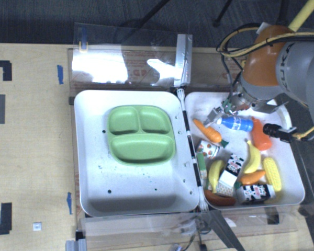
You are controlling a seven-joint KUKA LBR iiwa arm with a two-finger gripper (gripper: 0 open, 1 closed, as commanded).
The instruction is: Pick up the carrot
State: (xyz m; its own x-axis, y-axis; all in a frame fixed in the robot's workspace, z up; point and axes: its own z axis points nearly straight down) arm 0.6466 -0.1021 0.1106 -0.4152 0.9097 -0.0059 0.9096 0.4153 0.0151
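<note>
Nearest, in the right bin [298, 195]: one corn cob [272, 173], two bananas [253, 158], two small cartons [234, 166]. Further back, one carrot [208, 131] lying free, just left of one blue bottle [236, 123]. Above these, tool [223, 110]; spread or pressed together, cannot tell. In the left bin [89, 156], one green tray [141, 133].

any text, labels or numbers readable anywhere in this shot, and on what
None can be read.
Blue bottle: pale label, too blurred.
Black-and-white cartons and: print too small.
Small packet by the carrot: pattern only, no legible words.
</note>
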